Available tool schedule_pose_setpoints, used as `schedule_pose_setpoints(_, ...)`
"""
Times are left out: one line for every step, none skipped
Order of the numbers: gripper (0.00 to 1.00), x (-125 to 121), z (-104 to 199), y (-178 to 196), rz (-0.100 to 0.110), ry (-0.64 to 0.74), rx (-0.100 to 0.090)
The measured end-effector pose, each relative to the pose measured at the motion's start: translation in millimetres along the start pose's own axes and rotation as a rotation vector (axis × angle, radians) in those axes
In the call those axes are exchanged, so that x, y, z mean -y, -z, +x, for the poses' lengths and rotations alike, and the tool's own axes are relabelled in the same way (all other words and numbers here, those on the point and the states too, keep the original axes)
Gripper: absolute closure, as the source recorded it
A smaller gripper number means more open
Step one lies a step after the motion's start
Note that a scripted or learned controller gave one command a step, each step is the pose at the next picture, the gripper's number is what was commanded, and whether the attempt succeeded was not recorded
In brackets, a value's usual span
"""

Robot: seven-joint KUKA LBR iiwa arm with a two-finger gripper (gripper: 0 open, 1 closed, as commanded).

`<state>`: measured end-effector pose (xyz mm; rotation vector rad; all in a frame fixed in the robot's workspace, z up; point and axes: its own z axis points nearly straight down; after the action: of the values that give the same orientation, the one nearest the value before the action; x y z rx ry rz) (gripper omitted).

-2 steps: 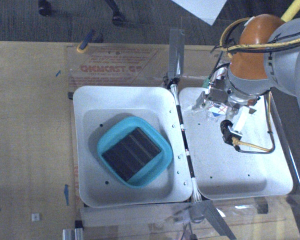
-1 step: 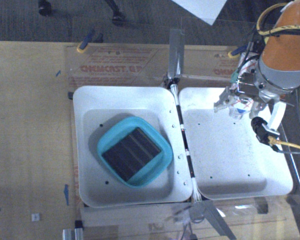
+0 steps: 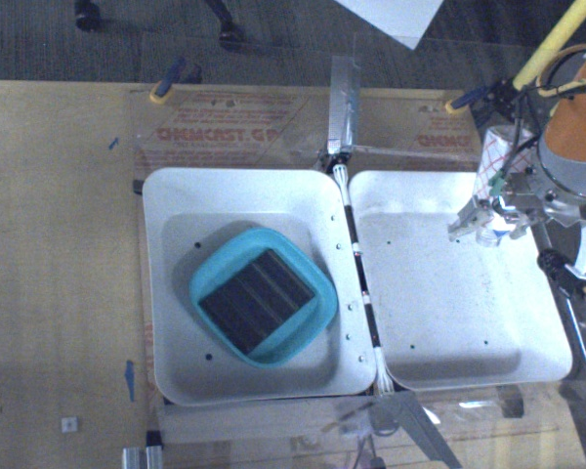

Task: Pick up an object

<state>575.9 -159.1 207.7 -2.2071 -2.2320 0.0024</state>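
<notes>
A light blue square dish lies tilted in the left bin. A dark ridged block rests inside the dish. My gripper hangs over the upper right part of the right bin, far from the dish, on the grey arm with its orange band. Nothing shows between its tips.
A metal divider with white ties runs between the two bins. Cables and a yellow rod cross the upper right corner. A clear sheet with red lettering lies behind the bins on the wooden bench.
</notes>
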Motion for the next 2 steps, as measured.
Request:
schedule_pose_setpoints(0.00,40,-4,72,-0.003,0.029,0.002)
schedule_pose_setpoints(0.00,-58,-53,-110,-0.011,0.140,-0.007)
